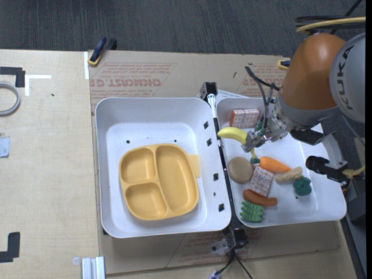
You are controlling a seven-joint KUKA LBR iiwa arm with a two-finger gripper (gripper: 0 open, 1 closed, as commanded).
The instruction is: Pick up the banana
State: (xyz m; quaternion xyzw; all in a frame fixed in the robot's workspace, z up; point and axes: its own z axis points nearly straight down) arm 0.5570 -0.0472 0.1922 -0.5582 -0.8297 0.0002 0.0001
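The banana (232,134) is seen in the right bin (325,211), at its far left, with its left tip lying against or just over the wall shared with the left bin (110,156). The claw (256,141) is placed at the banana's right end, touching it or very close; whether it is apart, together or clamped on the fruit cannot be told, since the wrist and cables cover it.

Several failures can be judged likely. Because only the banana's end is reached, the curved fruit could pivot and slip out once lifted. If the grip is taken too near the tip, the banana could be pushed left over the dividing wall or jammed against it. A descent slightly to the near side would meet the round brown piece (239,170) or the carrot (273,164), and these could be knocked or pinched together with the fruit. The red-and-white box (244,118) lies just beyond the banana on the far side and could be caught as well.

Open room is scarce around the fruit: wall on the left, box far, food pieces near. Free space is found mostly upward, so a straight lift is judged safest. In the left bin, bare floor is left around the yellow divided plate (158,181).
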